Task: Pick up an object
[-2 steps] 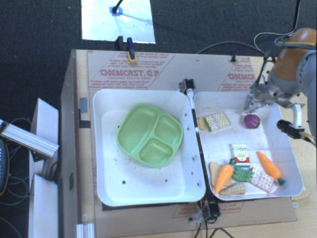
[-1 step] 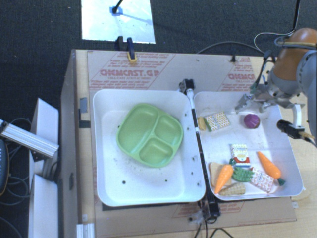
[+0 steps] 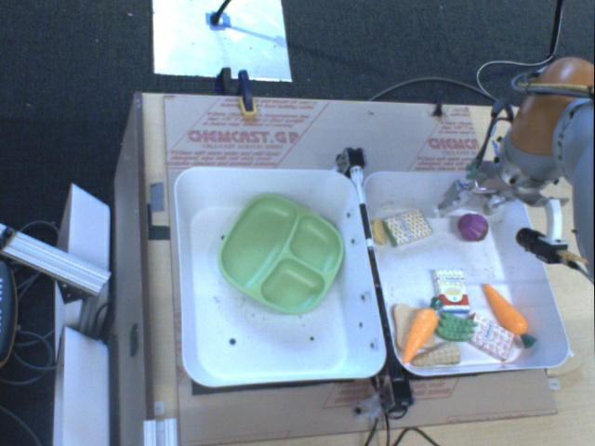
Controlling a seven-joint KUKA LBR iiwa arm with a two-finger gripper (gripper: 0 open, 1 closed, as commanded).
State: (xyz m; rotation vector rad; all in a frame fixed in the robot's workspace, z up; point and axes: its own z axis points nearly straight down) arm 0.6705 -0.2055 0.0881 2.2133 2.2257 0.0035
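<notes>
Now the grey two-finger gripper (image 3: 476,196) hangs just above the small round purple ball (image 3: 472,226), holding nothing.

**Where things lie in the two bins**

The left bin (image 3: 200,277) holds a tray (image 3: 282,253) near its middle. The right bin (image 3: 539,277) has a box (image 3: 406,227) at its upper left and an onion (image 3: 472,226) to the right of it. Lower down lie a carton (image 3: 450,286), one carrot (image 3: 419,334) at lower left and another carrot (image 3: 505,309) to the right. The gripper (image 3: 479,193) is just above the onion.
</notes>
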